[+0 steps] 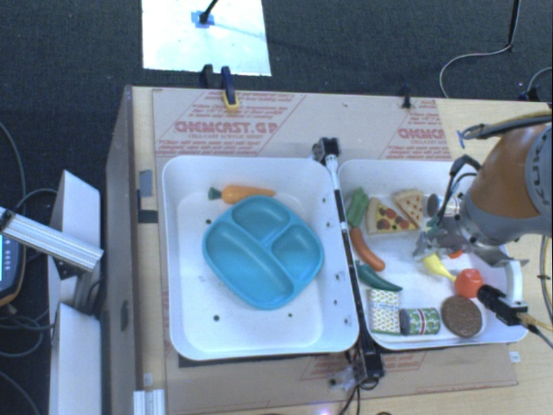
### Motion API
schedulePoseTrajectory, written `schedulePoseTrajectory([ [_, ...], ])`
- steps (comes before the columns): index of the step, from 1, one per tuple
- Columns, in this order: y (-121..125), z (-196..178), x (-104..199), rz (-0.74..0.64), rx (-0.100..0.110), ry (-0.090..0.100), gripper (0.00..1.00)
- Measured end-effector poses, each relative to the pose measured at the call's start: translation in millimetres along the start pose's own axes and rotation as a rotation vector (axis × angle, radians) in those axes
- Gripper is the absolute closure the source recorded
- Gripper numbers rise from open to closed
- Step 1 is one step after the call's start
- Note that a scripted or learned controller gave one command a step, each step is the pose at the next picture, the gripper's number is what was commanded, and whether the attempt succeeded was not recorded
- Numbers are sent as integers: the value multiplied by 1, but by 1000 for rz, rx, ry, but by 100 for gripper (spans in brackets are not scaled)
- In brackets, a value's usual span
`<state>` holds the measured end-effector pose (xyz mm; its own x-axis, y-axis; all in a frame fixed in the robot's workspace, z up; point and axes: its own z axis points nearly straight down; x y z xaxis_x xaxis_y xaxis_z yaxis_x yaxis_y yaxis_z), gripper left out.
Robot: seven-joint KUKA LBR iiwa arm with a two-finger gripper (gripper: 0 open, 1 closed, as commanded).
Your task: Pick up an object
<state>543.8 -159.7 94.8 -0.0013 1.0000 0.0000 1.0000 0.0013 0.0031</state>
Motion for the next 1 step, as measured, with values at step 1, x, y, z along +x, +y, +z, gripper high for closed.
schedulePoseTrajectory([
  [1, -12, -90, 98, -3, 0, 1, 100],
])
